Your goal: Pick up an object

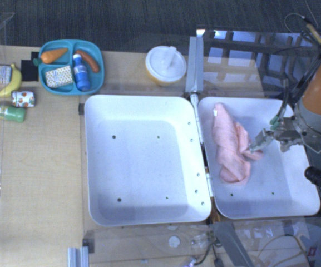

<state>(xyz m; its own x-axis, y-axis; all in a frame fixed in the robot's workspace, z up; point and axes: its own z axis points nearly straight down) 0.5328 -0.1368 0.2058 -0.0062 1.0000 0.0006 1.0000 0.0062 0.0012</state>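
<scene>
Pale wooden worktop [38, 193] carrying two shallow white bins side by side. Item: one pink cloth [230, 146], crumpled, lying lengthwise in the right bin [294, 196], toward its left half. Tool [258, 143]: one, at the cloth's right edge, touching it; whether clenched or released cannot be told. Left bin [143, 160]: one. Beyond the bins: one blue divided tray [96, 57] of toy food, one white lidded tub [166, 64], one banana [13, 82], one small can [23, 98], one green bottle [4, 112]. No label is legible.
</scene>
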